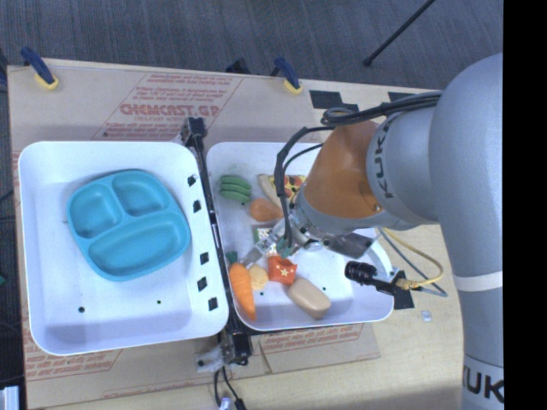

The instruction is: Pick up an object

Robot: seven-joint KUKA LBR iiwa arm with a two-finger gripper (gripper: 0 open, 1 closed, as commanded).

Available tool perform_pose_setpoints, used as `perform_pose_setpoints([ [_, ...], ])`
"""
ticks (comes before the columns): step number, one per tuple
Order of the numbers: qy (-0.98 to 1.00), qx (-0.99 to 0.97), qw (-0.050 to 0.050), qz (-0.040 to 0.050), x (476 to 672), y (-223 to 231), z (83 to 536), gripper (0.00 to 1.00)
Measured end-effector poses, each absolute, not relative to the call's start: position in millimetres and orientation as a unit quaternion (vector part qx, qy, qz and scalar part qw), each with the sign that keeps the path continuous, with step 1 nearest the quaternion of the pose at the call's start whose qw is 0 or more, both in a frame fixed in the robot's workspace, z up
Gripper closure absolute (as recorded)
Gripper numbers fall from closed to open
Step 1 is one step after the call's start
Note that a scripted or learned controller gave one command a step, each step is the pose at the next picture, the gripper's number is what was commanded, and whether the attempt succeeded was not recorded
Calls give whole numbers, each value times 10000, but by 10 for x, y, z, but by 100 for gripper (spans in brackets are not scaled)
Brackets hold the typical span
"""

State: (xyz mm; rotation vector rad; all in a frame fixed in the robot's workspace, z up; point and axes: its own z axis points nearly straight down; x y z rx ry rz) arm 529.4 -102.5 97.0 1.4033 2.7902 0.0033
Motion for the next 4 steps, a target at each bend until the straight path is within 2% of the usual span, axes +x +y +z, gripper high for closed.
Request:
perform_pose_setpoints([
  [1, 8490, 5283, 94, 32, 5302, -986, 966, 0],
  [2, 7805, 6252, 37, 30, 5409, -971, 957, 0],
  [3, 9027, 4303, 33, -4, 5428, -1040, 956, 0],
  [4, 9255, 3784, 188, -8, 4851, -1028, 985, 0],
])
